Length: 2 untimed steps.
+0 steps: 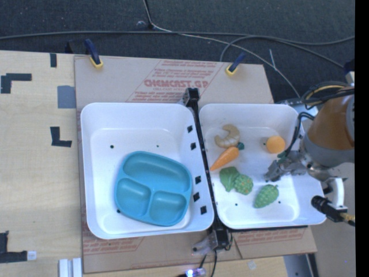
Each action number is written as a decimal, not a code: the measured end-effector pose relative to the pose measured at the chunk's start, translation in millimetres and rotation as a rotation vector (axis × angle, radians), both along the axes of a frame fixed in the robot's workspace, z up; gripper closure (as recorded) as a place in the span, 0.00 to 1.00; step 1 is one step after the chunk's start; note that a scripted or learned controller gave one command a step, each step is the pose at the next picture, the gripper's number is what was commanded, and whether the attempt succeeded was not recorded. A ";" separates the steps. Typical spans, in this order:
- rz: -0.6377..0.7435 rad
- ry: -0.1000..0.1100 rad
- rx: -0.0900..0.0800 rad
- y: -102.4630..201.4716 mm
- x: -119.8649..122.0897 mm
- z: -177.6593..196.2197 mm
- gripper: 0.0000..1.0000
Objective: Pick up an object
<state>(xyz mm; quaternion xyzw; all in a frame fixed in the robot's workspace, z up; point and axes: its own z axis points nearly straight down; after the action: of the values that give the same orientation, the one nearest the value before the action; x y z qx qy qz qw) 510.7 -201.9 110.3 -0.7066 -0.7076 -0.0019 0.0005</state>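
Observation:
The right bin [288, 115] holds several toy foods. A beige curled piece [227, 135] lies near its back, with an orange carrot [224, 157] just in front of it. A small orange ball [275, 144] sits toward the right wall. Two green leafy pieces [236, 181] lie mid-bin, and a green bumpy piece [266, 196] lies at the front right. My gripper [274, 173] reaches in from the right, low over the bin floor between the orange ball and the green bumpy piece. I see nothing held in it.
The left bin [92, 120] holds a blue divided plate [153, 187]. A black divider [199, 154] runs between the two bins. Cables [253, 39] trail across the dark floor behind the bench. Two clamps [93, 57] pin the cardboard base.

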 end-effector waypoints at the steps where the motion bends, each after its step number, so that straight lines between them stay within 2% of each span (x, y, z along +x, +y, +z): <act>1: 0.000 -0.001 -0.005 -5.5 7.5 46.7 1.00; 2: 0.000 -0.003 -0.005 -3.9 7.4 110.0 1.00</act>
<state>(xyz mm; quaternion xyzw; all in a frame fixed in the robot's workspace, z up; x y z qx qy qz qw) 518.1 -205.8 220.4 -0.7065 -0.7077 -0.0010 -0.0025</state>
